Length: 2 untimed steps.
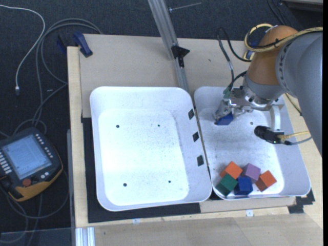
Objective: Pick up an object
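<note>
Camera view, operator: on your left the left bin sits with bare white floor. Beside it, in the right bin, the gripper hangs over the upper part, its fingers closed on a blue block (raised above the floor, it seems). Lower down you see orange, purple, green and blue blocks clustered against the near wall.
</note>
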### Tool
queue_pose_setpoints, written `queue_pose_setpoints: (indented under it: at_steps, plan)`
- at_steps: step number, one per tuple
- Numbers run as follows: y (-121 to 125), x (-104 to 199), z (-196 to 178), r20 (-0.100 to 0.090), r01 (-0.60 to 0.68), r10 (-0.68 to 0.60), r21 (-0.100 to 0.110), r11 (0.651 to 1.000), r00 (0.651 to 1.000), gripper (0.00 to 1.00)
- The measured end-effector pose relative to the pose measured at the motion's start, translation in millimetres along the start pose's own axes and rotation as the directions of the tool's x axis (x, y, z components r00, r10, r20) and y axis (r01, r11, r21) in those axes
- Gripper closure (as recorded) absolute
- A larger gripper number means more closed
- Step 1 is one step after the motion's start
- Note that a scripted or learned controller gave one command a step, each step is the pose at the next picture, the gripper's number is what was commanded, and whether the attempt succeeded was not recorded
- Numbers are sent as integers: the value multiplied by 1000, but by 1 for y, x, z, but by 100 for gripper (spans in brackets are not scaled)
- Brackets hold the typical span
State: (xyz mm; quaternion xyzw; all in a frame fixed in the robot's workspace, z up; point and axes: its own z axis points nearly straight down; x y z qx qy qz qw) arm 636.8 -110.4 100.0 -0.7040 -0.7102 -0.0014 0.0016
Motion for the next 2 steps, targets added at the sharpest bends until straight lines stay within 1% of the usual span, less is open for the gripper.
queue_pose_setpoints:
  at_steps: [1, 2]
  plan:
    - [-28, 84, -105, 1, -1, 1, -8, 1000, 1000, 100]
    - [17, 151, -99, 1, 0, 0, -4, 1000, 1000, 100]
